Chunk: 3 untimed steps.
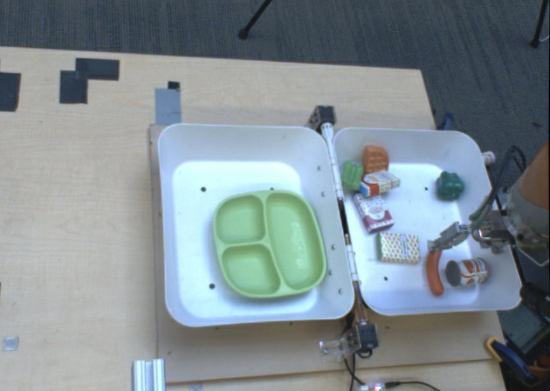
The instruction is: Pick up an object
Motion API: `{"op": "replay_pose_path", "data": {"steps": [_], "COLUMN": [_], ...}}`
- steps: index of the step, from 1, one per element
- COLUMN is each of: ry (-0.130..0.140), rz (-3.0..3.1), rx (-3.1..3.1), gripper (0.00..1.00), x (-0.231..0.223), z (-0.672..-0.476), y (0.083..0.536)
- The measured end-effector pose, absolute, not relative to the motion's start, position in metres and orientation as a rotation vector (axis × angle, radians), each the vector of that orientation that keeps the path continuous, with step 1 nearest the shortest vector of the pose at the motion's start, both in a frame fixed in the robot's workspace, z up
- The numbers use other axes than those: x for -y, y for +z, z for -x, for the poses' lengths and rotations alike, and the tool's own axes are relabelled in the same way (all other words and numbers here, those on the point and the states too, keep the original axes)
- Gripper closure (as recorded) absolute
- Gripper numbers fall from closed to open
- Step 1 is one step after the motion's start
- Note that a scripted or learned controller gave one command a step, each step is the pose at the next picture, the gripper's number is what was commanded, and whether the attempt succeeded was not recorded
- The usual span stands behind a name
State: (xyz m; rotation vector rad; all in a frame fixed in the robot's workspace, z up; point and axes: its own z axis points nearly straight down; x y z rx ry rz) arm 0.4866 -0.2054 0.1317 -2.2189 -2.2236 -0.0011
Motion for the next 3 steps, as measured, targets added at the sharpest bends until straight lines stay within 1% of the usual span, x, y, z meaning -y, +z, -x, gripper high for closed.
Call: {"op": "replay_pose_path", "data": {"steps": [1, 2, 3], "ry": [-0.007, -0.022, -0.007], "rz": [2.224, 2.222, 2.219], "rx": [2.230, 2.233, 2.230], "gripper": [0.00, 1.00, 1.00], "x": [0.167, 0.165, 0.101], "z": [-0.489, -0.493, -0.488], "y": [0.088, 0.102, 0.214]}}
